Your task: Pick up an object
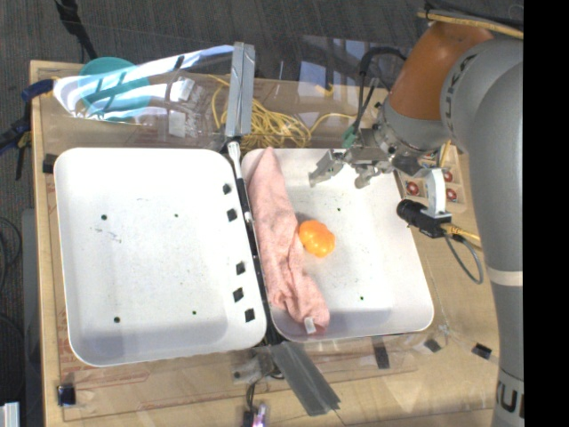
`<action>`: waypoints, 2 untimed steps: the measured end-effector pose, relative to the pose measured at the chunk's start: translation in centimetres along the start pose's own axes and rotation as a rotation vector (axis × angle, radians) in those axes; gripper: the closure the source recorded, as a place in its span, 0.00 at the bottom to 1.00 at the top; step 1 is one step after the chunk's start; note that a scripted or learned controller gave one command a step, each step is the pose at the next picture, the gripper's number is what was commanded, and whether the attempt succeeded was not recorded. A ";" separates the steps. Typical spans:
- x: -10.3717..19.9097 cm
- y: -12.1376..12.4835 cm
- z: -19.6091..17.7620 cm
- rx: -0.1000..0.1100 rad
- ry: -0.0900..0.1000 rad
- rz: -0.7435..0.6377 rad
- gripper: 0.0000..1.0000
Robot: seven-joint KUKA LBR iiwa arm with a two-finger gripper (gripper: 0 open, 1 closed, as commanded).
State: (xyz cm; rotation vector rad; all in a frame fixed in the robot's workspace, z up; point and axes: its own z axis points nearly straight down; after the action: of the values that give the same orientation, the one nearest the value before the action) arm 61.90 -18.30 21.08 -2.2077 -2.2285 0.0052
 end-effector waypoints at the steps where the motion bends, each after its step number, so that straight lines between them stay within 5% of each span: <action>1: 1.3 -3.5 11.9 -0.003 -0.001 -0.130 0.00; 2: 1.3 -3.5 10.9 -0.002 -0.001 -0.136 1.00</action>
State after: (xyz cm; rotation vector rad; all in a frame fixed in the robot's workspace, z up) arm 58.36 -17.06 10.24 -2.0528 -2.3744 0.0027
